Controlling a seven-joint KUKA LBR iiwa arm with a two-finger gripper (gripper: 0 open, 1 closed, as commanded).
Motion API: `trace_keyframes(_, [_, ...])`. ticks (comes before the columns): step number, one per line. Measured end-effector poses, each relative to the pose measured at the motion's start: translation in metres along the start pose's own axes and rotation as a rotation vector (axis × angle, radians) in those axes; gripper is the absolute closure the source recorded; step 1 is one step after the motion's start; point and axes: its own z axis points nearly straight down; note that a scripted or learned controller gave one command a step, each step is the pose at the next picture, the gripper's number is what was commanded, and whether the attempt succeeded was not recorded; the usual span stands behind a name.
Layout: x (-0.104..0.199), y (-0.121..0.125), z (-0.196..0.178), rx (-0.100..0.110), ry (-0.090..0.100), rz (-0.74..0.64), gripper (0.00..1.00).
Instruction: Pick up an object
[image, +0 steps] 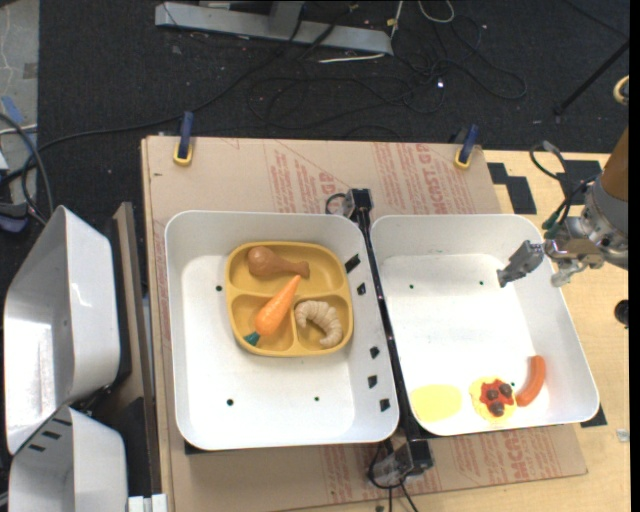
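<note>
1. Two shallow white plastic bins, left (200, 330) and right (570, 330), smooth, glossy walls
2. Yellow three-part plastic plate (240, 320), left bin; rigid
3. Grey two-finger gripper (530, 260) above the right bin's far right corner; you cannot tell how its fingers stand
4. Orange toy carrot (279, 307), tapered, on the plate; likely light and stiff, so grip mid-length
5. Brown toy drumstick (276, 263), pale curled shrimp (322, 320); slick, rounded
6. Right bin, near edge: orange sausage (532, 380), slim, probably your easiest hold, across its middle; flat yellow disc (437, 402); small red lumpy piece (493, 395)

two white bins (200, 400) (575, 340) – one yellow tray (240, 320) – six food toys (277, 263) (277, 307) (320, 322) (437, 402) (493, 396) (531, 381)
</note>
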Motion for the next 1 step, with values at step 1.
trace_keyframes(1, [0.0008, 0.0028, -0.0074, -0.012, -0.003, -0.004, 0.0])
